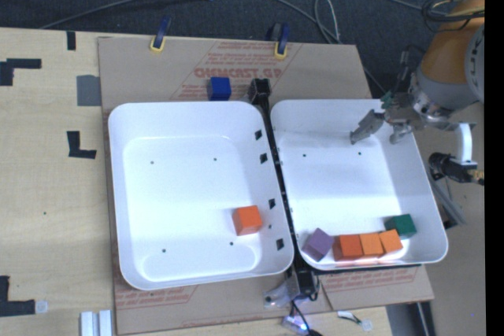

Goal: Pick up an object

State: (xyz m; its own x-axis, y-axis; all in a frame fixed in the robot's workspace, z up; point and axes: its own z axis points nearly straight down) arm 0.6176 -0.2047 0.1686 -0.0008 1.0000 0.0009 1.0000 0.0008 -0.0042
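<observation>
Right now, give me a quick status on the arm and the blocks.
Gripper open, over right bin, holding nothing. Blocks lined along that bin's near edge; orange block in left bin. Nothing blocking.

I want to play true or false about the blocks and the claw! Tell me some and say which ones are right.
1. The left bin holds one orange block. True.
2. The purple block is in the left bin. False: it lies in the right bin.
3. The claw holds the green block. False: the claw hangs at the right bin's far side, apart from it.
4. A blue block sits outside the bins. True.
</observation>
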